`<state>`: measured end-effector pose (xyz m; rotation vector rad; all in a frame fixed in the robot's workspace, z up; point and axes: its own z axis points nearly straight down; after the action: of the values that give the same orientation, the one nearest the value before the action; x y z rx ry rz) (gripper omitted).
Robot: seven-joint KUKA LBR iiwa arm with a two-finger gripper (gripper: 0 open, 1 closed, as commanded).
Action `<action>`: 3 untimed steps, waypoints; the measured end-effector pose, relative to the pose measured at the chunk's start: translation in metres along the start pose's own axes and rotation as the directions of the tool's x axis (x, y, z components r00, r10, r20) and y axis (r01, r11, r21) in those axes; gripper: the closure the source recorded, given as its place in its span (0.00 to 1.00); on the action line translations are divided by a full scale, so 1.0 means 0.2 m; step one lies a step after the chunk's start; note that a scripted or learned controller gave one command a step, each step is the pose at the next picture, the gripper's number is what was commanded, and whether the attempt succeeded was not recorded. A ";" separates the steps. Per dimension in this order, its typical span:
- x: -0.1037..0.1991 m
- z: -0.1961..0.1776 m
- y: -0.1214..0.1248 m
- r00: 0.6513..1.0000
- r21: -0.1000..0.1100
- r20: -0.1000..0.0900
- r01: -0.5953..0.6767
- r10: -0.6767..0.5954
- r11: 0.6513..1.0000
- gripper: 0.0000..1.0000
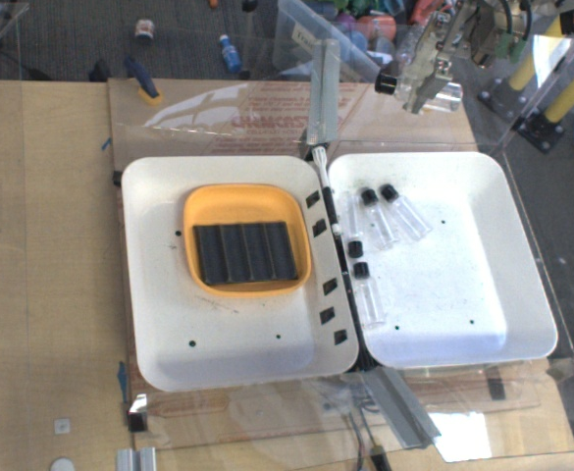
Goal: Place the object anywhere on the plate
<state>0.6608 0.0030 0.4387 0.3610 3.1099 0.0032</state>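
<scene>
The gripper hung above the right bin's far rim, holding a clear vial between its fingers; more black-capped vials lay inside that bin, towards its left wall; the orange plate sat left of it, bearing a dark ribbed block.

4 clear black-capped vials lie in the right bin; the orange plate holds a black ridged block.
</scene>
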 end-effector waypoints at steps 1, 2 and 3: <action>-0.03 0.00 -0.55 0.970 0.001 -0.005 0.244 -0.244 0.970 1.00; -0.20 0.00 -0.71 0.767 0.001 0.002 0.641 -0.641 0.767 1.00; -0.23 0.00 -0.81 0.466 0.001 0.002 0.885 -0.885 0.466 1.00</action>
<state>0.6678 -0.1655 0.4381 -1.2975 2.8475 -0.0068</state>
